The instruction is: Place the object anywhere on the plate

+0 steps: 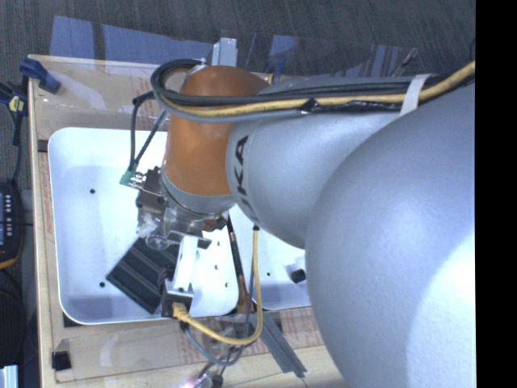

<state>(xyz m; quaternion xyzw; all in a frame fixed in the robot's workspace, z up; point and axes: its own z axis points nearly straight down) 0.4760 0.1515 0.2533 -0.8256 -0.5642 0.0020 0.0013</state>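
Hand (pixel 156 231) sits low over the left bin (pixel 77 217), wrist blocks it so can't tell its opening or load; best confirm grip, then lift slowly.

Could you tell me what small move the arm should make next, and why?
Probably a short straight lift. The gripper sits low over the floor of the bin, and the wrist hides what lies under it, so rising would show whether anything is held.

A small dark object (pixel 297 276) — too small to identify — lies in the white bin (pixel 279 296), near its front rim.
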